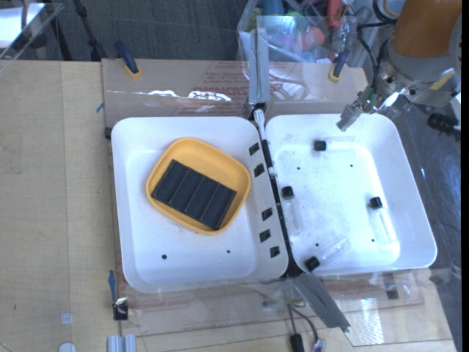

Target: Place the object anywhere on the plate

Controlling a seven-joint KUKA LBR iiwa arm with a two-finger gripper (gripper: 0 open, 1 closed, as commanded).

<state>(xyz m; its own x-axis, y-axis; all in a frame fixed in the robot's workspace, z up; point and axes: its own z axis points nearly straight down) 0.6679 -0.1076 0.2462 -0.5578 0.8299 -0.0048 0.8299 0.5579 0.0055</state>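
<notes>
A yellow plate [165,166] with rounded corners lies tilted in the left white bin [139,255]. A black ridged slab [194,193] lies flat on the plate, inside its rim. My gripper [344,121] hangs over the far edge of the right white bin [410,196], well to the right of the plate and apart from the slab. Nothing shows at its tip. The orange band of the arm [429,13] rises above it at the top right.
Several clear tubes with black caps lie scattered in the right bin, such as one [319,146] just below the gripper and one [381,218] near the right wall. A clear box of colourful items [300,13] stands behind the bins. A black-tabbed divider [265,189] separates the bins.
</notes>
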